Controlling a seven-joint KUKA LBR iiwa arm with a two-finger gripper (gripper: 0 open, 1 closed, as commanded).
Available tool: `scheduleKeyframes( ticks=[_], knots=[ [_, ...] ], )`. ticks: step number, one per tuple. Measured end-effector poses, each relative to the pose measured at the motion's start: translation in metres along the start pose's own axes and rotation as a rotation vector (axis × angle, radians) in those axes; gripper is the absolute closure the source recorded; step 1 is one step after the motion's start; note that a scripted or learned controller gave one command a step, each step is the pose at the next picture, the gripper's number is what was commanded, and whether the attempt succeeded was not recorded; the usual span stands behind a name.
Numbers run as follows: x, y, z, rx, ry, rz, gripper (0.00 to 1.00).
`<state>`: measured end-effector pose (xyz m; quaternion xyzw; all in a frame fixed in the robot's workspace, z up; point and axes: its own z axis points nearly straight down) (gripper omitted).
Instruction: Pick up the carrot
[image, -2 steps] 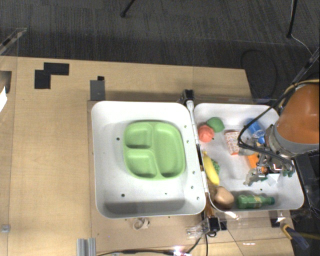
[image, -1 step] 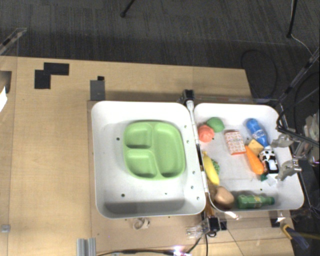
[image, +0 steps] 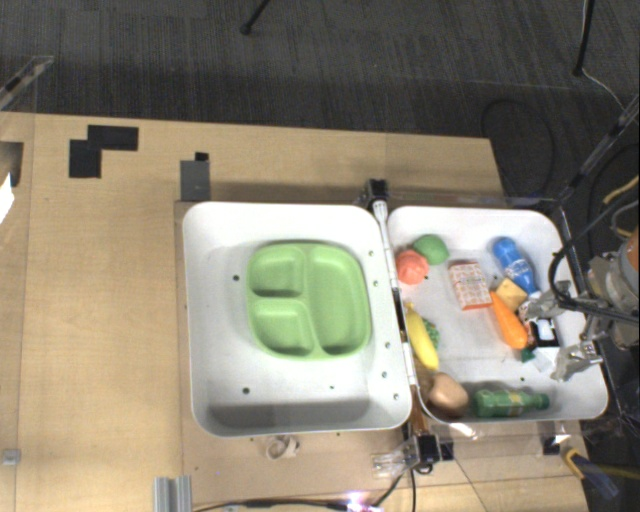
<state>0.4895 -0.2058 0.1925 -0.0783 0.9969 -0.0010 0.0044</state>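
Matt pale wooden bench (image: 90, 330), smooth white plastic bins (image: 205, 300), glossy green plastic tray (image: 305, 298), shiny orange plastic carrot (image: 508, 322), glossy green bottle (image: 510, 402), dark ribbed carpet (image: 330, 60)

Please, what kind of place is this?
Probably a robotics lab: a wooden bench bears two white bins, toy foods such as a carrot, and a gripper, with cables over carpet.

Left white bin (image: 210, 300): green three-compartment plastic tray (image: 305, 298). Right white bin (image: 470, 218): green ball (image: 431, 247), blue bottle (image: 512, 259), yellow banana (image: 423, 340), dark green bottle (image: 510, 402).
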Motion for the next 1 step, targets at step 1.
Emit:
scheduleKeyframes(
  ticks=[1],
  knots=[
    [-0.0148, -0.0015, 0.0166, -0.001, -0.002, -0.388, 0.0]
  ],
)
